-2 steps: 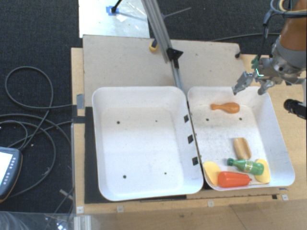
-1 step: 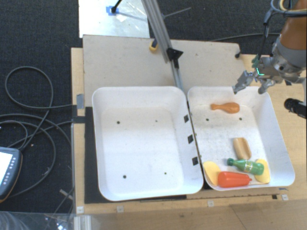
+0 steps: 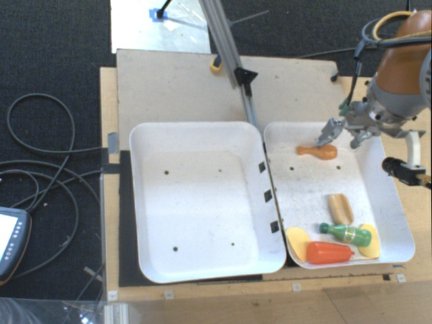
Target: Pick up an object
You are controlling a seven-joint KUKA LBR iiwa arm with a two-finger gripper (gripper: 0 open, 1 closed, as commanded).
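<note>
In the right bin (image 3: 385, 181) lie several toy foods. An orange drumstick (image 3: 318, 152) rests near the far wall. A tan bread roll (image 3: 341, 208) sits further forward. At the near edge a green bottle (image 3: 347, 233) lies above a red-orange carrot (image 3: 329, 252), with yellow pieces (image 3: 298, 240) on either side. My gripper (image 3: 343, 134) hangs over the bin's far end, just above and right of the drumstick. Its fingers (image 3: 329, 131) are spread apart, open, with nothing between them.
The left bin (image 3: 145, 181) stands beside the right one, with a row of black clips along the shared wall (image 3: 268, 196). A slanted metal pole (image 3: 226, 39) crosses the back of the bench. Cables and a pendant (image 3: 10, 238) lie on the floor at left.
</note>
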